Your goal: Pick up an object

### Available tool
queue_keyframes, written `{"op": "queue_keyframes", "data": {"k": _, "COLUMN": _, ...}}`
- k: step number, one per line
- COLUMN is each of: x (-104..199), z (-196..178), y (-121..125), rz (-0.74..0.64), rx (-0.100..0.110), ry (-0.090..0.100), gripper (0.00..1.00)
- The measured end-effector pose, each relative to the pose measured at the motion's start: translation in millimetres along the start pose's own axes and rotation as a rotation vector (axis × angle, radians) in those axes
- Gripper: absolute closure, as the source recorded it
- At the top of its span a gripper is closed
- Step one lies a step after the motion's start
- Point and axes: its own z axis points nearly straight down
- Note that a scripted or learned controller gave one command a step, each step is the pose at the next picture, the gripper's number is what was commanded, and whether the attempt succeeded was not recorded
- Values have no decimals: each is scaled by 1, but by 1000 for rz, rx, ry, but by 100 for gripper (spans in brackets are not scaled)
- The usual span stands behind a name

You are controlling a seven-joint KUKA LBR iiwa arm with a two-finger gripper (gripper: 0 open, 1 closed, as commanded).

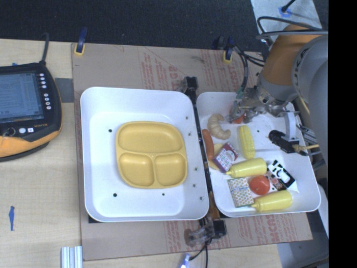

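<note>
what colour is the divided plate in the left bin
Yellow; the divided plate shows plainly in the camera view, lying in the white left bin.

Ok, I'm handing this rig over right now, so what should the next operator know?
Claw: low at the back of the right bin; whether it grips anything is unclear.
Things: croissant, corn cob, sausage, two yellow bottles, tomato and packets all lie in the right bin. Yellow divided tray sits in the left bin.
Done: nothing visibly lifted.
Left: pick one object up.
</note>
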Motion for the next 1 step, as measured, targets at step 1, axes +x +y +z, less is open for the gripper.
{"op": "queue_keyframes", "data": {"k": 1, "x": 81, "z": -90, "y": -50, "rz": -1, "rx": -3, "ry": -1, "gripper": 100}}
